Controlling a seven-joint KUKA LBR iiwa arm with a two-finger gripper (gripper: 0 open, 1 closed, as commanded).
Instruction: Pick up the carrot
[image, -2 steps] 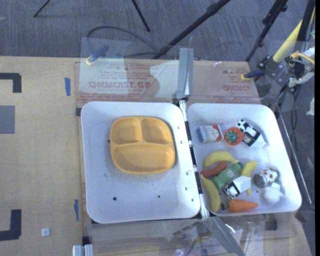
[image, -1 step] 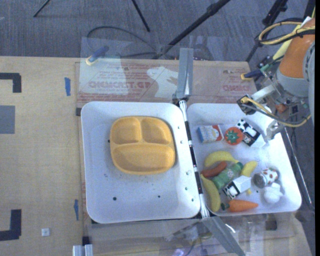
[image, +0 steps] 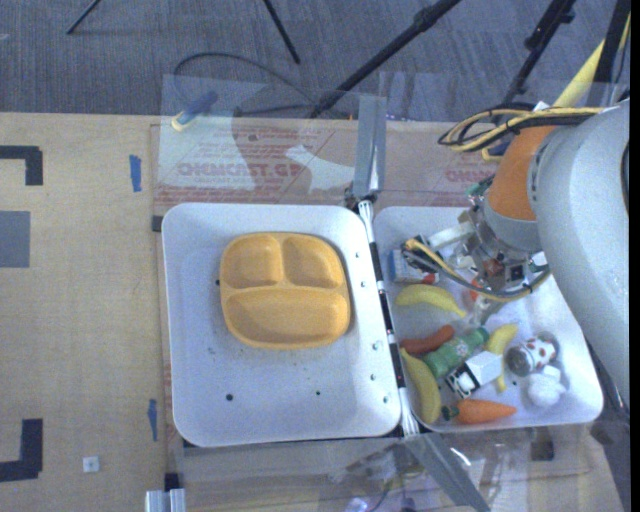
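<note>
Carrot (image: 486, 409) lies at the near edge of the right bin (image: 585, 345), untouched. To the left, a yellow divided plate (image: 285, 290) sits in the left bin (image: 190, 330). In the right bin, bananas (image: 425, 297) and a green bottle (image: 455, 352) lie near the carrot. The tool (image: 487, 280) hovers over that bin's far part; its state I cannot tell.

Just below the grey pincer (image: 487, 283) lies a yellow banana (image: 428, 297), and under it a red-orange piece (image: 428, 340) and a green bottle (image: 458, 350). Farther below is the orange carrot (image: 485, 410) with a green end. Far to its left, the yellow-orange plate (image: 285, 290) sits in a white bin (image: 200, 400). A small round thing (image: 528, 356) looks perhaps white with red marks.
</note>
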